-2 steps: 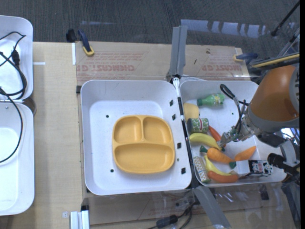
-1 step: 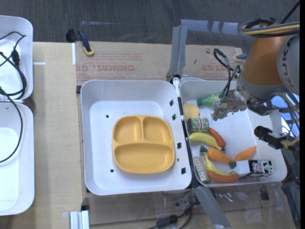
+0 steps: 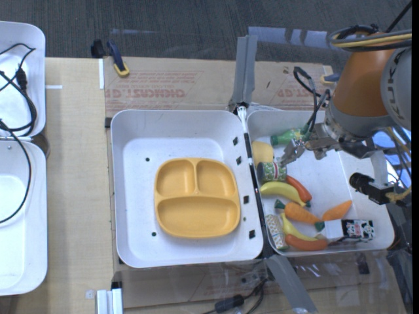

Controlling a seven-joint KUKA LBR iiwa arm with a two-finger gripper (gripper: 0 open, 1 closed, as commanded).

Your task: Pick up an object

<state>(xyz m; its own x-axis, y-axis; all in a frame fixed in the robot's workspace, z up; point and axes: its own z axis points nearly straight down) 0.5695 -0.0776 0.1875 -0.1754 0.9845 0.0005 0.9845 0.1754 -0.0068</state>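
Across the middle of the frame, on the bench [image 3: 72, 175], sit two white bins side by side. The left bin [image 3: 131, 142] carries a yellow divided plate [image 3: 196, 197]. The right bin [image 3: 386, 231], at the right of the frame, holds the clutter: a yellow banana [image 3: 280, 190], orange carrots [image 3: 301, 213], a green bottle [image 3: 285, 137], a small dark can [image 3: 271, 171] and a little white carton [image 3: 353, 229]. The arm [image 3: 370, 84] reaches in from the upper right, and its claw [image 3: 292, 150] hangs above the can and banana, fingers slightly apart with nothing seen between them. A clean pick probably calls for centring over one piece, such as the can, then descending straight so the fingers straddle it without nudging neighbours.
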